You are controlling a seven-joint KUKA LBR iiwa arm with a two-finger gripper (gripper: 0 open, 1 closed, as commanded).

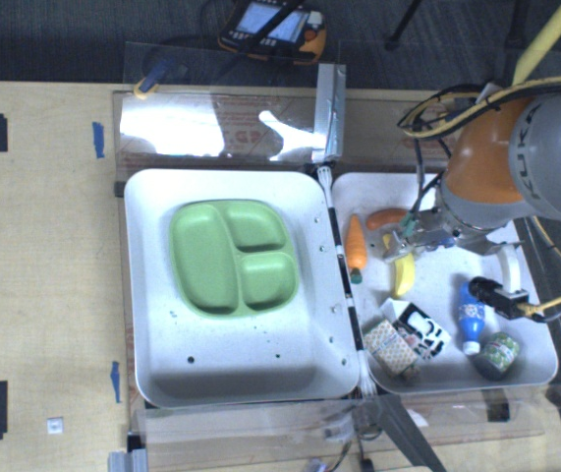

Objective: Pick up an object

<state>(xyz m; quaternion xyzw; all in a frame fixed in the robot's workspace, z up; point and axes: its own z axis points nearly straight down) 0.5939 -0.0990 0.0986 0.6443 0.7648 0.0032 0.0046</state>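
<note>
The right bin (526, 362) holds an orange carrot (357, 244), a yellow banana (404, 274), a reddish-orange piece (388, 217) near the back, a black-and-white box (420, 328), a patterned packet (389, 345), a blue-and-white bottle (472, 323) and a dark green round thing (497, 352). My gripper (408, 234) hangs low over the bin's back left part, just above the banana and beside the reddish piece. I see nothing held in it.
The left bin (162, 362) carries a green divided tray (233, 256). A metal divider post (328, 111) and clear panel stand behind the bins. Cables (457, 106) loop over the arm at the right. A black fitting (496, 295) with a yellow cable sits above the bottle.
</note>
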